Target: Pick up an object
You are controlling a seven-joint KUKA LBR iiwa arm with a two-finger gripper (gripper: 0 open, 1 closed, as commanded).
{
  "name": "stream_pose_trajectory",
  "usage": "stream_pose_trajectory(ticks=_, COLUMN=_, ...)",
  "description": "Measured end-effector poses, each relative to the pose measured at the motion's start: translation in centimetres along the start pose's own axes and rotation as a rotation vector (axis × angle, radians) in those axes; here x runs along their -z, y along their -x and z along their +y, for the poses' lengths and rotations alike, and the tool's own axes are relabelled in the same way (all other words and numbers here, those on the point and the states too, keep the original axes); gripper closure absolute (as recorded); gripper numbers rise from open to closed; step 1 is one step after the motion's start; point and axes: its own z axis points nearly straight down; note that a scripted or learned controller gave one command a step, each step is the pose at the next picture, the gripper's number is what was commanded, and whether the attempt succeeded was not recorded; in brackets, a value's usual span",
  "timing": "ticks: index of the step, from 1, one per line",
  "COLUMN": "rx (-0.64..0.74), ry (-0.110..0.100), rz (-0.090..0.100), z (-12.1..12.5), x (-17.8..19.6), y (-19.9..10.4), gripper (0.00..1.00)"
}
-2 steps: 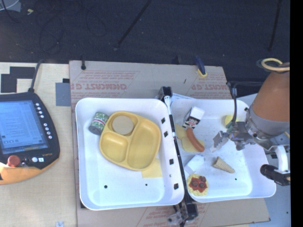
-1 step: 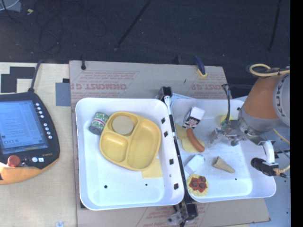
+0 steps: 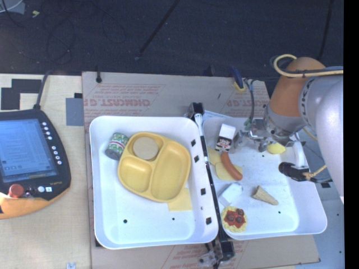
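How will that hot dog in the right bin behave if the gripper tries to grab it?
The hot dog is a smooth, rounded tube, so it would probably roll or slip aside if nudged off-centre. It looks like a toy, likely light and stiff. It lies across a flat yellow slice, which might slide along when the hot dog is pushed.

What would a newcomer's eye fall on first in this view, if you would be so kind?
Most striking is the yellow divided plate, filling much of the left bin, with a round tan disc in one compartment. Next comes the grey arm with its orange band reaching in from the right, over the far side of the right bin. In that bin, a toy hot dog lies on a yellow slice.
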Motion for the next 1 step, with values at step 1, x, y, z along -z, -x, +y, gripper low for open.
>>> stream_pose_trajectory(ticks=1, rx=-0.004, ry=-0.004, rz=-0.001, z=-3.0, x=2.21, y=4.97, gripper=0.0)
